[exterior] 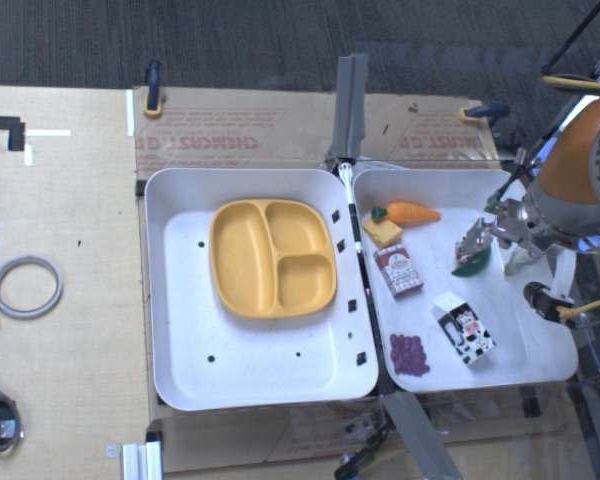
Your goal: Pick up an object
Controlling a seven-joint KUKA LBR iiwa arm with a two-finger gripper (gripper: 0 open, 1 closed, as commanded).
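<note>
— Grapes [408,354] sit nearest, untouched?
— Yes. Gripper [477,242] hangs over the right bin [540,368], its narrow-set fingers touching a green object [472,261], likely its pick; whether it's gripped, I can't tell.

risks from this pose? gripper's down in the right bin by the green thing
1. The gripper sits at a small green object; whether it has it between the fingers isn't visible, so a lift could come up with nothing.
2. The green object lies apart from the carrot, the red box and the black-and-white carton, so knocking those looks unlikely, but the right bin's far wall is close to the wrist.
</note>
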